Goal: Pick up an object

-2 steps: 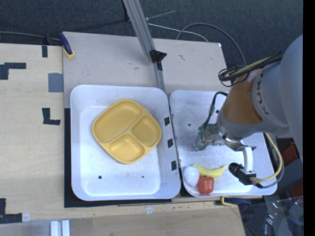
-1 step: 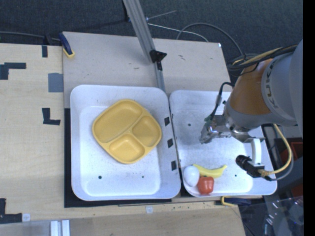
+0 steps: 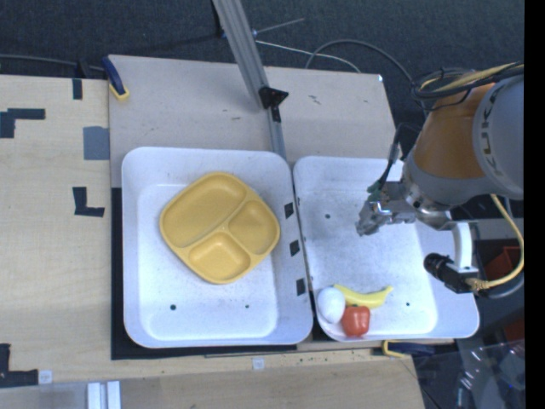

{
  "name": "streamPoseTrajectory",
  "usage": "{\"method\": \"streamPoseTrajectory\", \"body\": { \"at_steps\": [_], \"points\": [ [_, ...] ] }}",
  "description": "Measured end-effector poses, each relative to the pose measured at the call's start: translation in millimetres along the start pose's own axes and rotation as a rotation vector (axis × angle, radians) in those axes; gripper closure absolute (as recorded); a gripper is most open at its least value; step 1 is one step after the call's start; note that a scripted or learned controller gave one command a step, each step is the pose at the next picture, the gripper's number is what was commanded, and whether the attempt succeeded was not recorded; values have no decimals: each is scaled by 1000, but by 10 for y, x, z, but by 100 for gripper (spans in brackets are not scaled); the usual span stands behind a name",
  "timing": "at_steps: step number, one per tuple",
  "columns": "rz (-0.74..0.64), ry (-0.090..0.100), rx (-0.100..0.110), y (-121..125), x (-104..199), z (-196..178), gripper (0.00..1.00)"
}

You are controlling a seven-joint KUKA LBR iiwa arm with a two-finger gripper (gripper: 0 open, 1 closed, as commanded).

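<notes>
Robot gripper hanging over the right bin, with the small objects lying nearer the camera.

The gripper (image 3: 371,220) is hovering above the bare middle of the right bin (image 3: 341,186), holding nothing between its fingers; how wide they stand I cannot tell. A yellow banana (image 3: 368,296), a red pepper (image 3: 357,319) and a white egg (image 3: 329,304) are clustering at the bin's near edge, slightly left of the gripper. The banana's long axis is running left to right. A yellow divided plate (image 3: 220,227) is sitting in the left bin (image 3: 140,228).
</notes>
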State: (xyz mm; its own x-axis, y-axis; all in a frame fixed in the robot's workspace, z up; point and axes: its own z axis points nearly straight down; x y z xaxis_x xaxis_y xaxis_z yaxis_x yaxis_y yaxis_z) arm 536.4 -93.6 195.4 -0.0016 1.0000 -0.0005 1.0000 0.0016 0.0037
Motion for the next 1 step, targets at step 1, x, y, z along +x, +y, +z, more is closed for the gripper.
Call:
{"method": "streamPoseTrajectory", "body": {
  "at_steps": [1],
  "points": [
    [-5,2,7,-78,536,37,100]
  ]
}}
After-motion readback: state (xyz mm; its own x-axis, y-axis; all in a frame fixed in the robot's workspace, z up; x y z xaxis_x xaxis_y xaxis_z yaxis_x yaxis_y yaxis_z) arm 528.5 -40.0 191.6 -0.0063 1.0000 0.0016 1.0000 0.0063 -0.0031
